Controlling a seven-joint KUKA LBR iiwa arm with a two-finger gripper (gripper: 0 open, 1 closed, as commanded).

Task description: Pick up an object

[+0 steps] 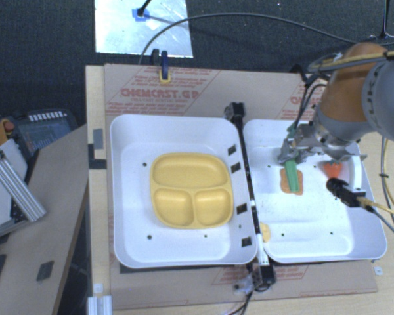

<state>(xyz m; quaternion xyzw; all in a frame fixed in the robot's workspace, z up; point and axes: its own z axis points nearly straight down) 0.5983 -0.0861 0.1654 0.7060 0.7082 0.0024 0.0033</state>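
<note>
Gripper (290, 155) low in the right bin (315, 241), fingers' state I cannot tell, green piece (292, 174) just beneath; open floor nearer the front rim.

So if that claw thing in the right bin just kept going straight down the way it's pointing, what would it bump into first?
Most likely the green object lying on the orange piece. The gripper sits right at its upper end, pointing down into the right bin. Depth is hard to judge, so it may already be touching.
</note>
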